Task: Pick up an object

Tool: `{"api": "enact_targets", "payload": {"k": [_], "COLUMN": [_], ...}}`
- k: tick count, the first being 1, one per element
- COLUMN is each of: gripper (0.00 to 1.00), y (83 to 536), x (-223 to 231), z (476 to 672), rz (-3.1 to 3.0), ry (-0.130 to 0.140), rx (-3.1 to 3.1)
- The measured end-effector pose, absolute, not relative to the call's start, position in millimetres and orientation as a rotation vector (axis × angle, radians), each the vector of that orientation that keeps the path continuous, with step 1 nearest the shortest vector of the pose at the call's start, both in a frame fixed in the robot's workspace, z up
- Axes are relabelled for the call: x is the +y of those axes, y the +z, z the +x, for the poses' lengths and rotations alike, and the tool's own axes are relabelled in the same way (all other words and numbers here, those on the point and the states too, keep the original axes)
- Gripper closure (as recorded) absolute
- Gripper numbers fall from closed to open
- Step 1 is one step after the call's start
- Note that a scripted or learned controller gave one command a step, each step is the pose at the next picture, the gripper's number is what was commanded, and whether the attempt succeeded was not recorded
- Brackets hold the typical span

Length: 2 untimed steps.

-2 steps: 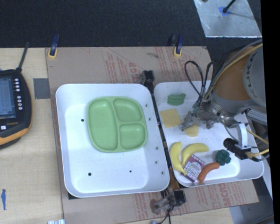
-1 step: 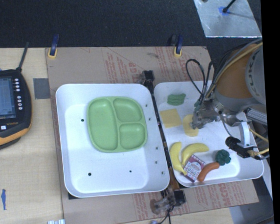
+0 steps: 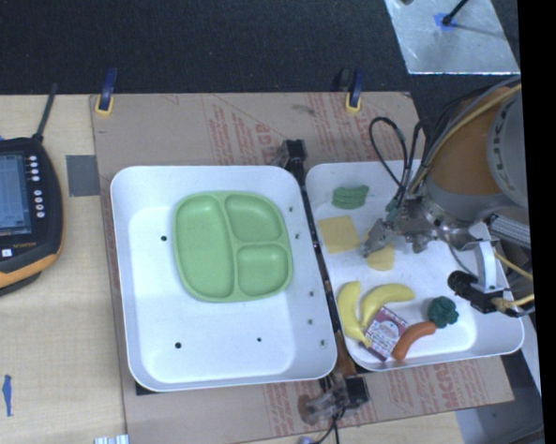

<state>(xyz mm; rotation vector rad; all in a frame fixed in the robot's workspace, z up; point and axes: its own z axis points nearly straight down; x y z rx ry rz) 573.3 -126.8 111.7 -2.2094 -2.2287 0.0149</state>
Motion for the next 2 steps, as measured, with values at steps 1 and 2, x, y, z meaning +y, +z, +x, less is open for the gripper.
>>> {"api": "enact_targets", "payload": {"k": [1, 2], "gripper": [1.0, 0.0], "y": [121.8, 121.7], "x": [-127.8, -127.8], "z": [573.4, 573.4], "rz": [-2.211, -2.21], "ry": [0.016, 0.017], "rx": [-2.23, -2.232]}}
